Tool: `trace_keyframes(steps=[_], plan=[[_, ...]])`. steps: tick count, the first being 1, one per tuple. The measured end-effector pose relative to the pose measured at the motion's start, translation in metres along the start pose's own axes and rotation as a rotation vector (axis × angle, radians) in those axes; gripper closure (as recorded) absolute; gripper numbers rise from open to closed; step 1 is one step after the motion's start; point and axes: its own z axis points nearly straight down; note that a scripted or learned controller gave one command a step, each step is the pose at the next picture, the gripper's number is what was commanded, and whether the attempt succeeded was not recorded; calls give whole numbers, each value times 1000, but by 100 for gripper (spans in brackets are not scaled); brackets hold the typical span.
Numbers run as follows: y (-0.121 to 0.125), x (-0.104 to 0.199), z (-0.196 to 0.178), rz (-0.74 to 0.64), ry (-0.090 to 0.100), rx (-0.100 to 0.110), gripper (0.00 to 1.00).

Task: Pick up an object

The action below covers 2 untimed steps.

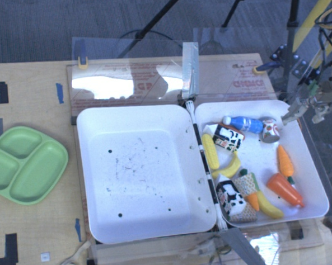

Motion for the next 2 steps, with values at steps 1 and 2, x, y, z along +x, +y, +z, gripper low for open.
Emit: trace_keyframes(steps=[1,2], plan=[[-23,34,-54,194,-2,-2,0],[-27,22,86,178,0,1,0]])
